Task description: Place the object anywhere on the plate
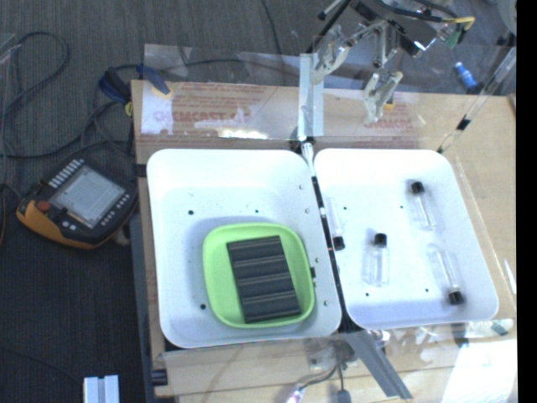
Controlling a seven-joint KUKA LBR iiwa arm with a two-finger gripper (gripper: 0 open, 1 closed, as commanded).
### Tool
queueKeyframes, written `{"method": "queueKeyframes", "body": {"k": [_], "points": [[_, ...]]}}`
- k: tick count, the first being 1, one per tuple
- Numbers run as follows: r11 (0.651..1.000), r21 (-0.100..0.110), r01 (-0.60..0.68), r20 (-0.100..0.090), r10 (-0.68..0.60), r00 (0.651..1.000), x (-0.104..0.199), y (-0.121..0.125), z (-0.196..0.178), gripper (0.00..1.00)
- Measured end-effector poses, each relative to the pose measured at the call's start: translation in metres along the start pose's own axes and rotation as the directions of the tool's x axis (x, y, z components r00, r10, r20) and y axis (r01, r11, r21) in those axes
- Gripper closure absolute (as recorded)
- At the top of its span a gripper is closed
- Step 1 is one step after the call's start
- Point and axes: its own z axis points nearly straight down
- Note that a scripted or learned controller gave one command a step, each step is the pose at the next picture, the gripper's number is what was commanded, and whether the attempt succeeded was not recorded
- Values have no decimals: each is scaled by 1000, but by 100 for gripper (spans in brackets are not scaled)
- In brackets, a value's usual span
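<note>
The dark ridged block (pixel 264 279) already lies on the green plate (pixel 216 263). Beyond the plate's bin, the tool (pixel 354 72) hangs released, fingers spread, grasping nothing. Judging by this, placing looks finished; next it need only stay clear.

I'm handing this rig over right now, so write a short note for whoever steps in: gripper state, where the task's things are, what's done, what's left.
Gripper: fingers open, holding nothing, raised above the far edge of the bench near the divider between the bins.
Green square plate: in the left white bin, with a dark grey ribbed block lying on it.
Right white bin: four small clear vials with black caps, one at the centre.
Done: the block sits on the plate.
Left: probably nothing, unless a vial is the intended object.
</note>
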Motion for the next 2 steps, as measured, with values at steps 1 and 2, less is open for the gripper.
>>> {"method": "queueKeyframes", "body": {"k": [1, 2], "points": [[955, 0, 297, 0, -297, 955, 5, -6, 0, 0], [884, 0, 468, 1, -468, 884, 2, -2, 0, 0]]}}
